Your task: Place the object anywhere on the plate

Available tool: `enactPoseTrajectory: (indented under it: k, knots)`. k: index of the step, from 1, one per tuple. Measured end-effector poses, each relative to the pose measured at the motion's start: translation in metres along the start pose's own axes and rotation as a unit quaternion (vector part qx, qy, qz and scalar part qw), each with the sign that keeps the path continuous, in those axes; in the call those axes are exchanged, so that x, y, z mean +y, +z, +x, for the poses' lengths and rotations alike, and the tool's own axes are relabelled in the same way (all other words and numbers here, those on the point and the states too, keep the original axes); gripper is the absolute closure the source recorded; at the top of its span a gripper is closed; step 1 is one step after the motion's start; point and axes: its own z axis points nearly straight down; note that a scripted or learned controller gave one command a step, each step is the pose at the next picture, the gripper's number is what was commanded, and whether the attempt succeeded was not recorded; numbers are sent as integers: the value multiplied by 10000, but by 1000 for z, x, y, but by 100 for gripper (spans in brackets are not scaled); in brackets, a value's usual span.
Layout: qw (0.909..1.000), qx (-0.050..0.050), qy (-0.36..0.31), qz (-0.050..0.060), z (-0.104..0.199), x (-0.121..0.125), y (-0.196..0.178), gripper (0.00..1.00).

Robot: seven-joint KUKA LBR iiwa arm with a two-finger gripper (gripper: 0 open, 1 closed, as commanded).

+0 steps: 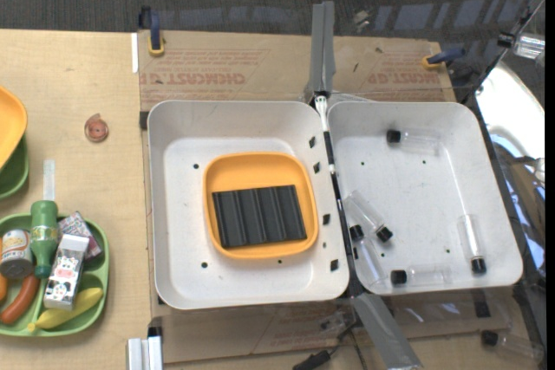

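- A dark ribbed block (259,216) lies flat on the orange plate (260,172), inside the left bin (173,212)
- Right of that plate, the right bin (416,186) holds clear black-capped tubes (368,217)
- The claw's state cannot be told

Both white bins (173,273) smooth, faintly glossy plastic; orange plate (260,173) matt plastic carrying a ribbed, dull black slab (260,216); clear glossy plastic tubes (368,217) with black caps; bench (69,82) pale wood-look, smooth; brown matt cardboard sheet (225,69) beneath the bins.
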Motion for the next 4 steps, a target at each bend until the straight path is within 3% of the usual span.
enactPoseTrajectory:
  k: [1, 2, 3, 4]
  knots:
    - [9856, -2, -1692, 2, -3, -3, 0, 100]
    - [9579, -6, -2871, 9, 6, 5, 1, 100]
    - [9580, -10, -2868, 10, 6, 6, 1, 0]
    - [9522, -13, -3054, 3, 4, 5, 116, 0]
